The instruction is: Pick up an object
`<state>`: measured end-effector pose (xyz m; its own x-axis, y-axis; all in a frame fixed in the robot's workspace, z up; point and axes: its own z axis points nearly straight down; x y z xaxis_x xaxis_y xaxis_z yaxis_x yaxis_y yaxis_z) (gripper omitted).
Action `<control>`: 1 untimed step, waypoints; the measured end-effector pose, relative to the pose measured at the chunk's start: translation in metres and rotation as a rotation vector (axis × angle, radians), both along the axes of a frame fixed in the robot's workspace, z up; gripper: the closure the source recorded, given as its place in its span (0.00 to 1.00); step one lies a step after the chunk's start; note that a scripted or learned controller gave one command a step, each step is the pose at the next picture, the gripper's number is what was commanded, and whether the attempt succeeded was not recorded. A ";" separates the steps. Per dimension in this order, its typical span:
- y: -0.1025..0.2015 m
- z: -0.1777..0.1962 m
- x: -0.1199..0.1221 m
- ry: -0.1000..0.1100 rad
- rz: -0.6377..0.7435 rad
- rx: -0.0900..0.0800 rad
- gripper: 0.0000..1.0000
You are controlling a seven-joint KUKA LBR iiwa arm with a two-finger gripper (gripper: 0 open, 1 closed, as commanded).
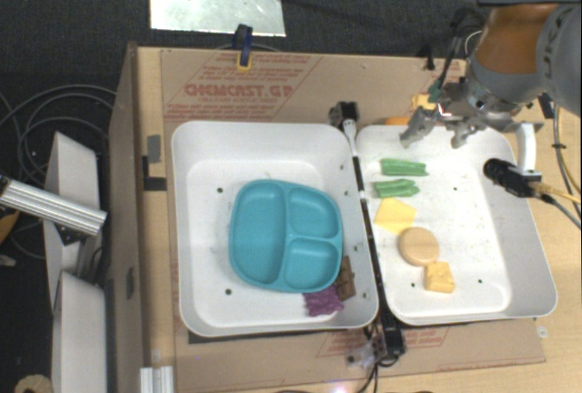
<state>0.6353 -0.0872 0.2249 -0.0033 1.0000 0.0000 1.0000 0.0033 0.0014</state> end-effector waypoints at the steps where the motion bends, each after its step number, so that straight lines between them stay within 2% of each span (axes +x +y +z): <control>1: 0.031 0.006 -0.053 0.002 0.004 0.001 0.00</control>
